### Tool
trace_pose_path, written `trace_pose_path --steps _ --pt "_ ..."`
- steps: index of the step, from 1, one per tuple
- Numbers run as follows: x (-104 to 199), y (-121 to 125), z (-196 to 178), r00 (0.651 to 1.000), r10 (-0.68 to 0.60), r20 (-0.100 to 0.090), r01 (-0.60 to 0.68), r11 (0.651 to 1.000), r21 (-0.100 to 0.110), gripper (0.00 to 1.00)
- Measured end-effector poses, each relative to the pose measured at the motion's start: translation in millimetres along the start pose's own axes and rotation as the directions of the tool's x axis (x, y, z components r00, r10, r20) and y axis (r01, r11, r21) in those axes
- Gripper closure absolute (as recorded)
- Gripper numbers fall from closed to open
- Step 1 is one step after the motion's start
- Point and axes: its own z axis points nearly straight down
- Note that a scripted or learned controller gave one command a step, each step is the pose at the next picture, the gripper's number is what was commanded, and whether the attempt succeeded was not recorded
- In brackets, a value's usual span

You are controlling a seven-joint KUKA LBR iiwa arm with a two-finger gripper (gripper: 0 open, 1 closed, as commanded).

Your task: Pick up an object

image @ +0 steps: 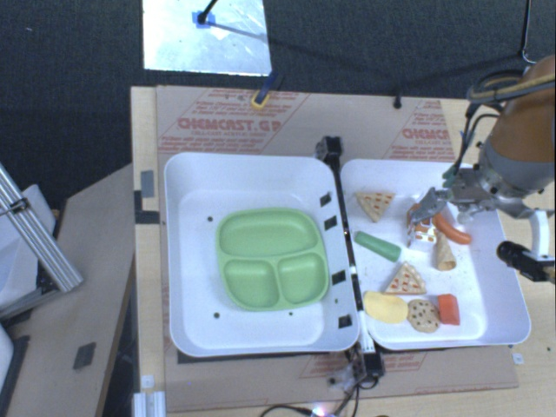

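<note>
Nearest me, a brown speckled cookie point(424, 315) lies in the right white bin point(504, 272) beside an orange block point(448, 308). My gripper point(423, 220) hovers low over a small red-and-white toy point(423, 234); I cannot tell its grip.

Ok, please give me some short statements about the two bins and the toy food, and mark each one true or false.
1. The green divided plate lies in the left bin. True.
2. The cookie lies beside the yellow piece at the right bin's near edge. True.
3. The green cucumber-like piece rests on the plate. False: it lies in the right bin, near the divider.
4. The gripper hovers over the left bin. False: it is over the right bin, close to the orange sausage-like piece.
5. Two triangular sandwich-like pieces lie in the right bin. True.
</note>
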Motion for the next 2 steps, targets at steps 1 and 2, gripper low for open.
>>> trace_pose_path --steps 1,2 --pt "0.2 2.8 -6.9 1.000 -0.002 0.002 0.002 1.000 -0.013 0.00" --pt "-5.3 10.2 50.5 1.000 0.000 0.001 0.000 1.000 -0.009 0.00"
